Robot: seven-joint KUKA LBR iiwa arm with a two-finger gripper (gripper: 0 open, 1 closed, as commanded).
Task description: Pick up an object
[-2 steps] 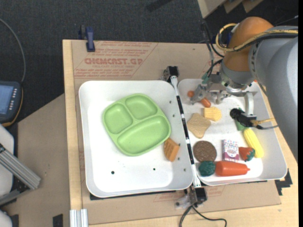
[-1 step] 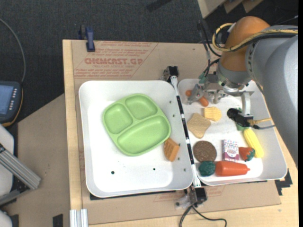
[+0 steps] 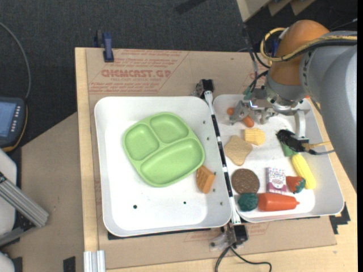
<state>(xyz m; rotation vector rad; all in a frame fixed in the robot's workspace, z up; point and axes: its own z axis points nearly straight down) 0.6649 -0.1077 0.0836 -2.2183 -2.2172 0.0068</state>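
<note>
Down at the back of the right bin (image 3: 329,205) hangs the gripper (image 3: 249,113), jaws too blurred to tell wide from narrow. Well left of them sits the green divided plate (image 3: 163,149); nearer, the tan bread slice (image 3: 237,150), yellow waffle piece (image 3: 254,136), and, touching them, a small orange piece (image 3: 248,121).

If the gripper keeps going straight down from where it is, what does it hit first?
Most likely the small orange piece at the far end of the right bin, which lies right below the gripper. Depth is hard to judge from this slanted view, so it may meet the bin floor beside it instead.
</note>
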